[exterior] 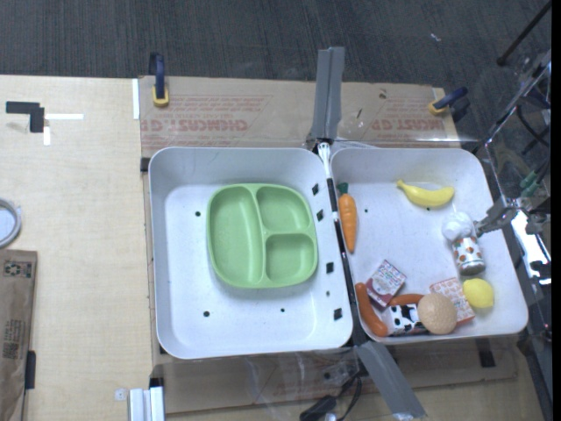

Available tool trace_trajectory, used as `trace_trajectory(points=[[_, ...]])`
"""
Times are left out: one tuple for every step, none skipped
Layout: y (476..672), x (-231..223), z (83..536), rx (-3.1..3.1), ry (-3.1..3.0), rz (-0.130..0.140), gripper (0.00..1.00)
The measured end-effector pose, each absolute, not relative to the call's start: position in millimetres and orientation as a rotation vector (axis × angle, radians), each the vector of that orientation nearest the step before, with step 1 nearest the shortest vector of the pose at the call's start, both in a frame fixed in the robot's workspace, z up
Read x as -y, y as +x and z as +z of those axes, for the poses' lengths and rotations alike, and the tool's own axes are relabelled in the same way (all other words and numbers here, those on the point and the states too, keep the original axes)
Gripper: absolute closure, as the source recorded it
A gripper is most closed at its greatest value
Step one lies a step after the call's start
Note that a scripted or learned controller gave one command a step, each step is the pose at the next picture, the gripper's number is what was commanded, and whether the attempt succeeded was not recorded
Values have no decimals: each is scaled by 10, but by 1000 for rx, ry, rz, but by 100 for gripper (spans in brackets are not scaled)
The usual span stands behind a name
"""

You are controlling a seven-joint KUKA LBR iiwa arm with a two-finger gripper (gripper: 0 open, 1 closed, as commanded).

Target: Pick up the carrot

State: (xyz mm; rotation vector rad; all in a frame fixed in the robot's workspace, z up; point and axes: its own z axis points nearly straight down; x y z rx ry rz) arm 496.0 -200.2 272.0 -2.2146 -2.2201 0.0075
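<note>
Nearest to the camera, along the front wall of the right bin [504,318], lie a round beige bread roll [437,313], a black and white toy [403,317] beside it, a red-orange sausage-like piece [368,310] at the front left corner, and a yellow lemon [479,294] toward the right. Just behind these is a small red and white packet [386,281]. A little farther in, near the right wall, a small can with a white top [466,251] stands upright. The carrot [348,220] lies against the left wall of the right bin, about the middle of that wall, with its green end pointing to the far side; nothing touches it. Farther back, a yellow banana [427,194] rests near the far wall. The left bin [175,253] holds a green divided plate [262,234] in its centre. Both bins sit on the counter [70,191]. The claw I cannot make out clearly at the right edge, so I cannot tell its state.
</note>
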Motion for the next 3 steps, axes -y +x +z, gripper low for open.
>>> trace_trajectory(points=[[4774, 1472, 1084, 2197, -2237, 5, 0], [5428, 879, 1876, 2360, -2066, 7, 0], [5592, 238, 1871, 2458, -1950, 9, 0]])
